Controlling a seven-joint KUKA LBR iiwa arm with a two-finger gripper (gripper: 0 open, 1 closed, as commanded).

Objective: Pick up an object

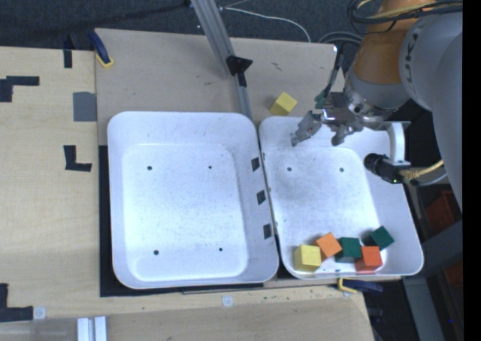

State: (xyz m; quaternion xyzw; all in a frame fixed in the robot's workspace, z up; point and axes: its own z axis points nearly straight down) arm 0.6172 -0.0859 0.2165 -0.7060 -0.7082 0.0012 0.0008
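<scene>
I see the left bin [180, 197] sitting flush against the right bin [342, 204]. A yellow block [285, 103] lies on the bench just beyond the right bin's far-left corner, outside it. Gripper [323, 133] hangs over the right bin's far edge, fingers spread apart, nothing between them. Along the right bin's near wall I count five blocks bunched together: yellow cube [307, 256], orange block [329, 244], green block [350, 247], red block [370, 257], dark green block [382, 237].
</scene>
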